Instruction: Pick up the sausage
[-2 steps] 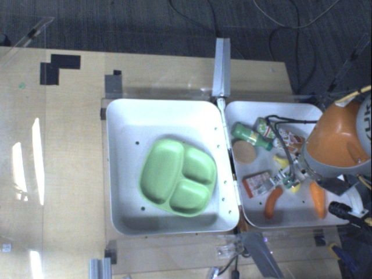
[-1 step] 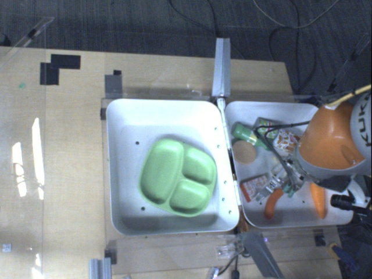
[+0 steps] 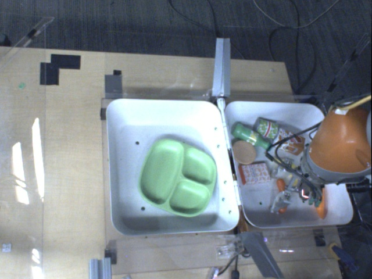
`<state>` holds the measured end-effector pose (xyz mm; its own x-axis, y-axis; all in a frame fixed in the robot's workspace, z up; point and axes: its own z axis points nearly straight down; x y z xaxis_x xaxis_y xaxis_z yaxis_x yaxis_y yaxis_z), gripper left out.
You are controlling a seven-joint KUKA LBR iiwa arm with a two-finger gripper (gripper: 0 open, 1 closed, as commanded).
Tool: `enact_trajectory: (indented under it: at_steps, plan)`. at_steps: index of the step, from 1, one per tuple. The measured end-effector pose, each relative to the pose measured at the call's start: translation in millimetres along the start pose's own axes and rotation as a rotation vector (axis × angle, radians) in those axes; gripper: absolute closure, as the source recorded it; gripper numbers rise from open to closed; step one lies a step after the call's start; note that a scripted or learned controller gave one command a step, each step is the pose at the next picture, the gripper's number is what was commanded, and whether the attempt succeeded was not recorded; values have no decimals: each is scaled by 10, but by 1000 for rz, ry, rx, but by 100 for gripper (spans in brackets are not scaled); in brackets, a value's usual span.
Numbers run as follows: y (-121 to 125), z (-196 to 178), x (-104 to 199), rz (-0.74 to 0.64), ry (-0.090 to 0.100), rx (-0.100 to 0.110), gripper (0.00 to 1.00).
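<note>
One sausage (image 3: 281,185) just beside jaws

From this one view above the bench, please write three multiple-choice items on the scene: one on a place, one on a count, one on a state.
1. In which bin does the green plate lie?
A. the left bin
B. the right bin
C. on the bench outside the bins

2. How many compartments does this plate have?
A. two
B. three
C. five

3. How does the green bottle rest?
A. standing upright
B. lying on its side
C. hanging over the bin's rim

Answers:
1 A: the plate sits on the floor of the left bin, alone there.
2 B: one long compartment at the left and two smaller ones at the right.
3 B: its length runs along the floor of the right bin, near the divider, beside a round brown item.
</note>
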<state>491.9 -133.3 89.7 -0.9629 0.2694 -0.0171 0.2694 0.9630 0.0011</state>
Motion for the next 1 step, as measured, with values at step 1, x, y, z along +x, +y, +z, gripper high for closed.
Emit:
enact_trajectory:
  at_steps: [1]
  plan:
    - [18, -123, -29, 3, -7, -3, 100]
